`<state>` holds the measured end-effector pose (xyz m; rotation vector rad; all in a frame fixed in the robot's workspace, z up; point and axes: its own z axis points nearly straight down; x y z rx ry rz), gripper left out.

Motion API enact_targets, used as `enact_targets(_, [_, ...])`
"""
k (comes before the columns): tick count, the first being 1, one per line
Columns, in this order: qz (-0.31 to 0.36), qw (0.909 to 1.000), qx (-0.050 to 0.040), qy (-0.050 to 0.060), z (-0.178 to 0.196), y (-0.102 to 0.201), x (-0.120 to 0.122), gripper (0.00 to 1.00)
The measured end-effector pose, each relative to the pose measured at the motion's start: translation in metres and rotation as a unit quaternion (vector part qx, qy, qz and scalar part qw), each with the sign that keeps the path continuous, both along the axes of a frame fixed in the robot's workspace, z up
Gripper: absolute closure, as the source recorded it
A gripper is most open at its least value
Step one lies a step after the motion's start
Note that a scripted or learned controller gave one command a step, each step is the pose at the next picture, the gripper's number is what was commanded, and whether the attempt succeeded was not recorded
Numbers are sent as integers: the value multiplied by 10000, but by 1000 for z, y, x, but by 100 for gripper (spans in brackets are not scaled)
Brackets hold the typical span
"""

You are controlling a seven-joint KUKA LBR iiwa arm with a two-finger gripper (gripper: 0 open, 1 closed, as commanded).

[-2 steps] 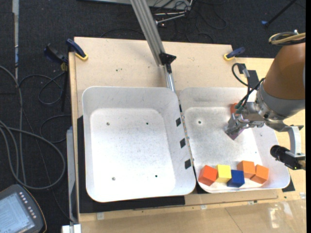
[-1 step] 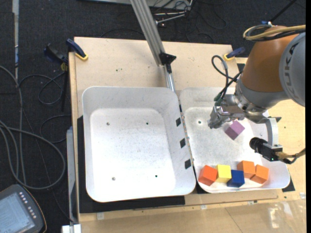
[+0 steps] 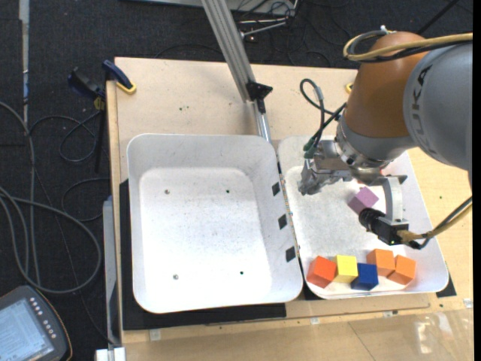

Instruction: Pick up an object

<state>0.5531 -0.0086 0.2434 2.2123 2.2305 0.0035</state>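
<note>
My gripper (image 3: 311, 181) hangs over the upper left part of the right bin (image 3: 301, 224), below the grey and orange arm. A purple block (image 3: 365, 198) lies just to its right, partly behind the arm's fittings. Along the bin's front edge sits a row of cubes: an orange cube (image 3: 323, 271), a yellow cube (image 3: 346, 265), a blue cube (image 3: 367, 277) and two more orange cubes (image 3: 394, 265). Nothing shows under the gripper.
The left bin (image 3: 150, 164) lies beside the right one, with black clips on the shared rim (image 3: 284, 220). A slanted metal pole (image 3: 233, 43) reaches down to the bins' back edge. A black part with a cable (image 3: 379, 226) hangs by the purple block.
</note>
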Motion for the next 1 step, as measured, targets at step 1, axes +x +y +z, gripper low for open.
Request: enact_targets(1, [1,10000,2,-3,6,54,12,100])
